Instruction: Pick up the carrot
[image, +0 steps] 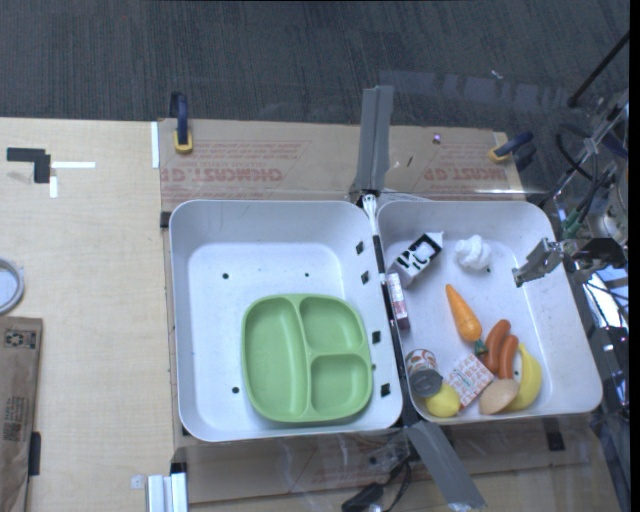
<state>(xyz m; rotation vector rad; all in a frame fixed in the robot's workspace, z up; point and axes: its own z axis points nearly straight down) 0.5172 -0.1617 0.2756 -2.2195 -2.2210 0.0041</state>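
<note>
Carrot (462, 311): lies in the right bin (560, 400), near its centre, thick end toward the front, nothing touching it
Jaws (540, 262): at the right rim of the right bin, well to the right of the carrot and somewhat behind it; nothing seen between them; apart or together cannot be told
Behind carrot: black-and-white carton (417, 254) to the left, crumpled white item (473, 252) to the right
In front of carrot: two orange-red sausage-shaped items (503, 348), banana (530, 380), small patterned packet (468, 378), tin can (423, 371), lemon (443, 402)
Left of carrot: left bin (200, 330) holding a green divided plate (305, 356)
Table (80, 300): light wood, carries both bins
</note>
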